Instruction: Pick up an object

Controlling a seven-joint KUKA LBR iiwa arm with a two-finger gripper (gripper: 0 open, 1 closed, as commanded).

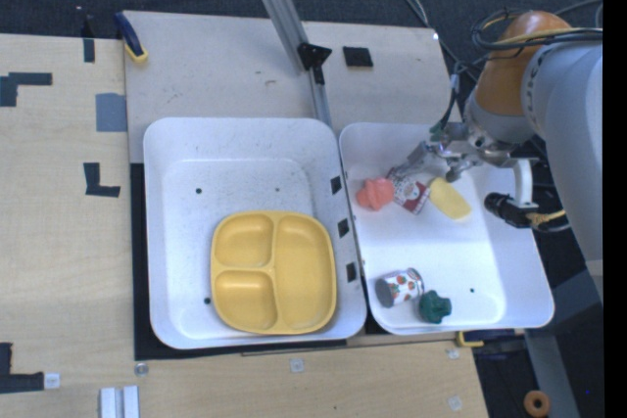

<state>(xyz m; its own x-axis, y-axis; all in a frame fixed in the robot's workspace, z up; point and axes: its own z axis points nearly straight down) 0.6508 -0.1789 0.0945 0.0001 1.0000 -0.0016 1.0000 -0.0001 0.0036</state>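
Pale wooden bench point(59, 210) under dark carpet at the top, bearing two shallow white bins side by side. Left bin point(176, 152): holds a yellow divided plate point(274, 271) with three compartments, lying flat toward the near right corner. Right bin point(490, 279): holds five small things. Grey arm point(563, 103) with orange band, reaching in from the right, low over the far half of the right bin. Gripper point(419, 173) down among the objects — touching or just over a red-and-white packet point(413, 198); cannot tell how the tips stand. Just left, a pink-orange lump point(374, 194); just right, a pale yellow oval piece point(451, 202). Near the front edge, well apart from those, a small red-and-white can point(400, 287) on its side, beside a dark green toy point(435, 307).
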